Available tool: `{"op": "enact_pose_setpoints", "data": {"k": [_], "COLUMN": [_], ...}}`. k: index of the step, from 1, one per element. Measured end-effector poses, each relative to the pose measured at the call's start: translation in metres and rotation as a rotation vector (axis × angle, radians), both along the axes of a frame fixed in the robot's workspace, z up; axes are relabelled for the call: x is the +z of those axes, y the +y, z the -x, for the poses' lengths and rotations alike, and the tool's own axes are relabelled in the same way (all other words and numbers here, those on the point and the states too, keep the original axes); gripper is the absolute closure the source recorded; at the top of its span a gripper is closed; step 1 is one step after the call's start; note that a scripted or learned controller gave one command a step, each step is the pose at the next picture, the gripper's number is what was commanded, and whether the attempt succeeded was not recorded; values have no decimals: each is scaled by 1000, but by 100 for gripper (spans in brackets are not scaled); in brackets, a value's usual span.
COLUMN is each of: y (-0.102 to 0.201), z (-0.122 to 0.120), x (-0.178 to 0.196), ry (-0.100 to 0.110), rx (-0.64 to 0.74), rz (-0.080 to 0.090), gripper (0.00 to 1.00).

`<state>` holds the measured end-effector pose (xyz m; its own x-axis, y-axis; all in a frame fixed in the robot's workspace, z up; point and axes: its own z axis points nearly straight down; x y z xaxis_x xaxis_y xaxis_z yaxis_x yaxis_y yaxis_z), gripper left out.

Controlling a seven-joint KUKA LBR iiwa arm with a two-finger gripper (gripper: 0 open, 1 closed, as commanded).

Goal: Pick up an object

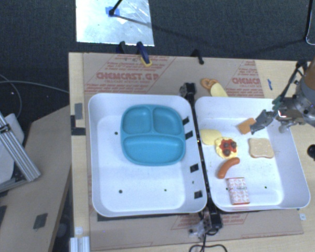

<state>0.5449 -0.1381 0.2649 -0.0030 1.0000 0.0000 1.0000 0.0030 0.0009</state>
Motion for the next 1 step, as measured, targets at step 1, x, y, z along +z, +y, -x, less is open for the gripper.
{"op": "enact_pose_setpoints", "data": {"k": [1], "y": [50], "z": [-17], "x": [-165], "ry": [12], "rx": [6], "rz": [-4], "gripper": [0]}}
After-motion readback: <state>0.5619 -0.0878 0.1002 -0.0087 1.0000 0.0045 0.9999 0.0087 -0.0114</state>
